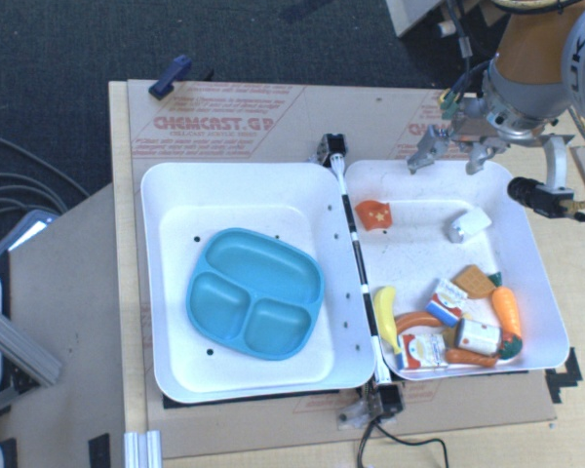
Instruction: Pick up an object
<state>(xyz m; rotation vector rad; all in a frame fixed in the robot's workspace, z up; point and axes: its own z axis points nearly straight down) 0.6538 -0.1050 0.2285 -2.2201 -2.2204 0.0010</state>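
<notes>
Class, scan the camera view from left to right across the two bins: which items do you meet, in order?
Blue divided plate → red packet → yellow banana → white block → orange carrot.

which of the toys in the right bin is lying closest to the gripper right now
The small white piece, lying alone in the right bin's upper part below the open gripper. The orange-red piece lies farther left; the rest are heaped at the near end.
</notes>
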